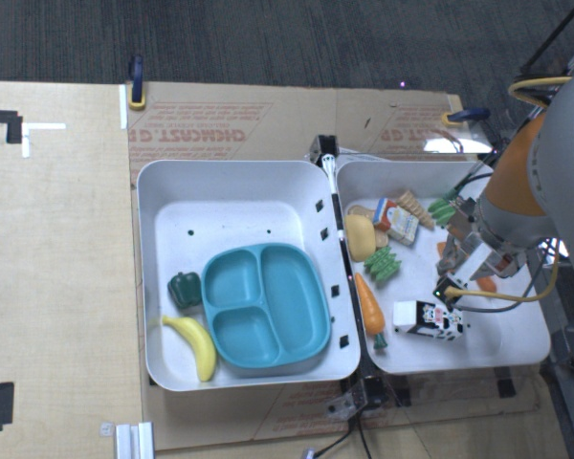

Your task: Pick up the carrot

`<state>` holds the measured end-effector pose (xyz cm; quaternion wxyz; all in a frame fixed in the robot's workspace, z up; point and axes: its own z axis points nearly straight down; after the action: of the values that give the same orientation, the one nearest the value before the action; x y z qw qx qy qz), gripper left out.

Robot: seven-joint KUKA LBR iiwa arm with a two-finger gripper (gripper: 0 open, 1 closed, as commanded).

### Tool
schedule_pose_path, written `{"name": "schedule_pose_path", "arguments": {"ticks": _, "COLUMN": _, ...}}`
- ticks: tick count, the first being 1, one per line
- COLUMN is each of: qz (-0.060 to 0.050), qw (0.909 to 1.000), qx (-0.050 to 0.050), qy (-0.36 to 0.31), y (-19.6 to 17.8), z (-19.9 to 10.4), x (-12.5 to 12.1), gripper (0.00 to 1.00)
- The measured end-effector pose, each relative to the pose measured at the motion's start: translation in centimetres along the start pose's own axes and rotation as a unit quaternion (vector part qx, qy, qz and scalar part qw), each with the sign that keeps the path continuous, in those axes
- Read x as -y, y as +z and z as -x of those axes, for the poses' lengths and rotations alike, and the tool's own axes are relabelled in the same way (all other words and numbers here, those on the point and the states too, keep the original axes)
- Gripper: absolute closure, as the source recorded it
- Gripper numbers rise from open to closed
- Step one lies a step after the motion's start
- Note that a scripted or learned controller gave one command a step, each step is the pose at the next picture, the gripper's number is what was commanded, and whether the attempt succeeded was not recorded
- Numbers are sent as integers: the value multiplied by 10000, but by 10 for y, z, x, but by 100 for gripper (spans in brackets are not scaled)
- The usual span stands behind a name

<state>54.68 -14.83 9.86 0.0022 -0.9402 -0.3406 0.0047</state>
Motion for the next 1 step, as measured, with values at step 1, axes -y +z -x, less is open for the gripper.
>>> {"name": "schedule_pose_path", "arguments": {"ticks": 1, "qz": -2, "qw": 10000, "qx": 2, "qy": 5, "y": 0, "z": 0, "x": 0, "gripper": 0}}
